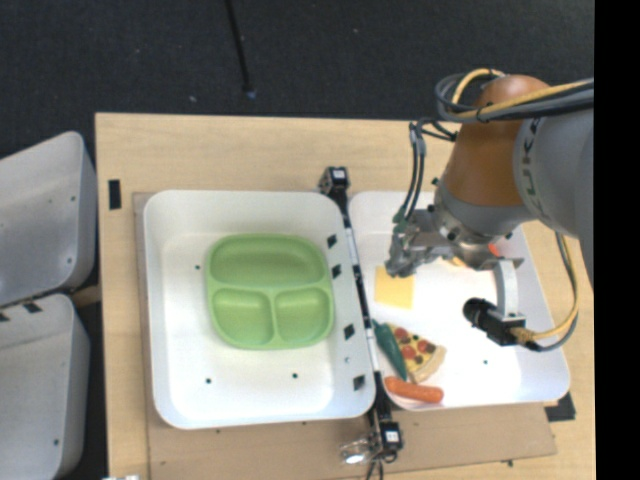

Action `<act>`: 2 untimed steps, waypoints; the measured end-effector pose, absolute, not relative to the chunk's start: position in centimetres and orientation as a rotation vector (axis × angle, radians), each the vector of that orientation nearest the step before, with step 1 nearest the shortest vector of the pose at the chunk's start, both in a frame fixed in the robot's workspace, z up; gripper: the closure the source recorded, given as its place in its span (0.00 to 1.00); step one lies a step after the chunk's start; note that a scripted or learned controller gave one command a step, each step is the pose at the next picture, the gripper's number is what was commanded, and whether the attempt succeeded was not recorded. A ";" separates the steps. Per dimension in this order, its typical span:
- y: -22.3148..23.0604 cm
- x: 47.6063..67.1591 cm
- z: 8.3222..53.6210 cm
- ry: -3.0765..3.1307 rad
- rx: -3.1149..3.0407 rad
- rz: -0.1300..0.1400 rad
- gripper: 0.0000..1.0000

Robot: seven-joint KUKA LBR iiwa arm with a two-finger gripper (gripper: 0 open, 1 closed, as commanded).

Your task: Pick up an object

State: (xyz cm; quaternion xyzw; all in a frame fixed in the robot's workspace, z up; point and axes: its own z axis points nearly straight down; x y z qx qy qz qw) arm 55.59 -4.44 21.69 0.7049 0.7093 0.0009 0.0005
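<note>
Hovering our hand (400,260) at the yellow cheese block's (394,290) twelve o'clock edge in the right bin (540,363), we are lifting nothing yet; its grip we cannot tell.

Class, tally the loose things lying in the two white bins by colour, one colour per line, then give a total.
Green: 2, divided plate and small green piece
Yellow: 1, block
Orange-red: 1, carrot-like stick
Mixed colours: 1, pizza slice
Total: 5
</note>
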 end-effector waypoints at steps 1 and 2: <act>0.8 57.2 23.2 2.229 2.212 0.004 1.00; 5.1 58.7 23.5 2.229 2.214 0.004 1.00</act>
